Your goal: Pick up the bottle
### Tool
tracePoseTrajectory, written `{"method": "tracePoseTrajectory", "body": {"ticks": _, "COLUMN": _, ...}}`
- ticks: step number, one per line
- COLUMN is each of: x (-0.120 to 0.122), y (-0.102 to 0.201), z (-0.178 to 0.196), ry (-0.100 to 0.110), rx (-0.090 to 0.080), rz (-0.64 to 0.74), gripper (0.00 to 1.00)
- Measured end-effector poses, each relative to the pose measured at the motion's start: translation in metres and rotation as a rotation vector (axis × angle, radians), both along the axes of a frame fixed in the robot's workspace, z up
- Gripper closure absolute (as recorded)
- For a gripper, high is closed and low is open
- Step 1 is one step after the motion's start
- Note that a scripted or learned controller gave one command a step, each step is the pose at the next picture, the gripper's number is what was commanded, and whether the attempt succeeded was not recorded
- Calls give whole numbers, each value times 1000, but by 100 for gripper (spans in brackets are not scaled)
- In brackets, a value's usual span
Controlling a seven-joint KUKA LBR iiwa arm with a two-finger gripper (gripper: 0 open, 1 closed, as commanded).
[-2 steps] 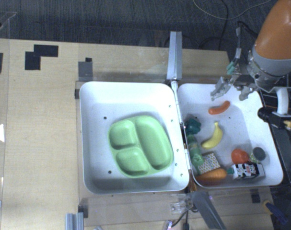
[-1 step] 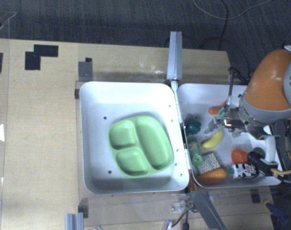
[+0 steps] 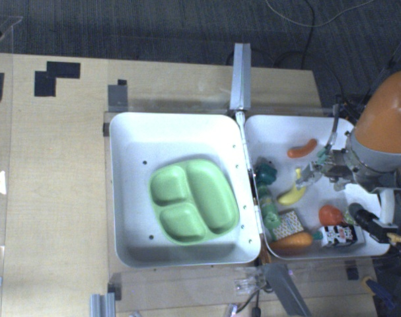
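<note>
A green bottle (image 3: 269,207) with a dark teal end (image 3: 265,173) lies along the left wall of the right bin (image 3: 279,132). My gripper (image 3: 317,168) hangs over the middle of that bin, right of the bottle and apart from it. It sits just above the banana (image 3: 292,194). The grey arm with its orange band (image 3: 386,114) comes in from the right.
In the right bin lie a red sausage (image 3: 301,150), a checkered pack (image 3: 290,223), an orange carrot (image 3: 292,242), a red piece (image 3: 331,214) and a black-and-white box (image 3: 338,235). A green divided tray (image 3: 193,200) lies in the left bin (image 3: 131,177).
</note>
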State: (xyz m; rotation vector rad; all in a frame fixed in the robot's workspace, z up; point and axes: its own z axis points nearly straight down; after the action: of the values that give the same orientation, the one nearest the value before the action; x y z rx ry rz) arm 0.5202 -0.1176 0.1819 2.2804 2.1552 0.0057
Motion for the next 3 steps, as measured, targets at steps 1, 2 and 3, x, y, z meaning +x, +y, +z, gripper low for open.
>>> {"method": "tracePoseTrajectory", "body": {"ticks": 1, "x": -29, "y": 30, "z": -92, "ry": -9, "rx": -1, "rz": -196, "gripper": 0}}
{"method": "tracePoseTrajectory", "body": {"ticks": 2, "x": 28, "y": 34, "z": -93, "ry": -9, "rx": 0, "rz": -218, "gripper": 0}}
{"method": "tracePoseTrajectory", "body": {"ticks": 3, "x": 54, "y": 29, "z": -94, "ry": -3, "rx": 6, "rz": -725, "gripper": 0}}
